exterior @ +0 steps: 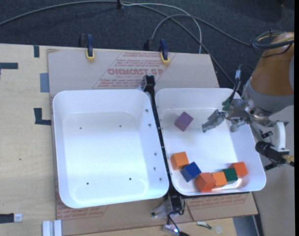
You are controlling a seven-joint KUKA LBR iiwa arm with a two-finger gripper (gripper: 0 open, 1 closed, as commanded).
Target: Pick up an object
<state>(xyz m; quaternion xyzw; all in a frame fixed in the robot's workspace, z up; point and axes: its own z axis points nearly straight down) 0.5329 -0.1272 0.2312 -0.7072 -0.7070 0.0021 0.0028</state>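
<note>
The right bin (pixel 208 95) holds a purple block (pixel 183 121) near its back left. Along its front lie an orange block (pixel 179 160), a blue block (pixel 191 171), a red block (pixel 205 181), a second orange block (pixel 219 178), a green block (pixel 231 174) and a third orange block (pixel 240 168). My gripper (pixel 223 121) hangs over the right half of this bin, to the right of the purple block, with its fingers spread open and nothing between them.
The left bin (pixel 58 132) stands beside the right one, with a black divider (pixel 156 127) between them. Both rest on a cardboard sheet (pixel 129 68) held by two clamps at the back. Cables run across the dark floor behind.
</note>
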